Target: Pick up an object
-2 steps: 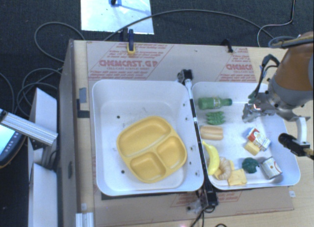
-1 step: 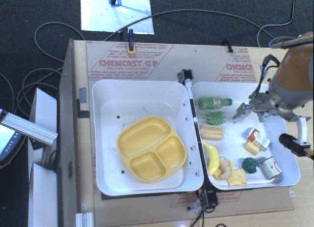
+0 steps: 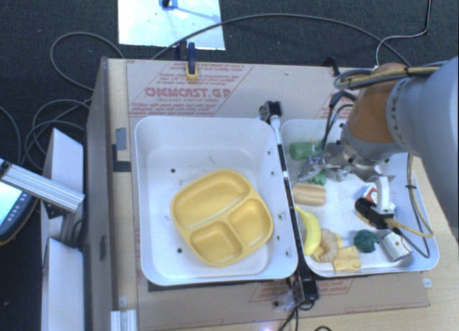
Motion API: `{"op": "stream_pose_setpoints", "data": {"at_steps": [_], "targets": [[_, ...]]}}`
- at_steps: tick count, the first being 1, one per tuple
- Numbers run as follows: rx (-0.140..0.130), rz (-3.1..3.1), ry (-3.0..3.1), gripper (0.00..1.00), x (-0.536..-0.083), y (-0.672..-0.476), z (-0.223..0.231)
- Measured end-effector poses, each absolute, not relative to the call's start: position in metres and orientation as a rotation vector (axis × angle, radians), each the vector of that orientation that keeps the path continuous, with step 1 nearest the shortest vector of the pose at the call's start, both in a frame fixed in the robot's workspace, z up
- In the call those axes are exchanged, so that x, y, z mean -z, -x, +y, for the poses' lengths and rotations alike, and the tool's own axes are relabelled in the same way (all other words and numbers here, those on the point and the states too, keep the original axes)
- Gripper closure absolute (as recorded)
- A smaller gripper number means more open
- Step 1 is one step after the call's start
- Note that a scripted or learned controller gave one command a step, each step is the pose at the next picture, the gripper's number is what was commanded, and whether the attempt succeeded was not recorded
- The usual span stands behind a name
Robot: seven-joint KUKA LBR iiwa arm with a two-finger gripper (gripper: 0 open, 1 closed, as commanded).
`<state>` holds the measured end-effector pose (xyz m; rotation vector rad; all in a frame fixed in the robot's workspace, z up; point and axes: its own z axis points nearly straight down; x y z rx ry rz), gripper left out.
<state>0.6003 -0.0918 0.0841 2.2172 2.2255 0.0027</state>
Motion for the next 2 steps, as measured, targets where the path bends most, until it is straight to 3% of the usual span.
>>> {"op": "stream_pose_setpoints", "data": {"at_steps": [1, 2], "targets": [[-0.002, 2.226, -2.215, 1.00, -0.095, -0.601, -0.093], [-0.006, 2.224, -2.215, 1.00, -0.203, -0.552, -0.051]]}}
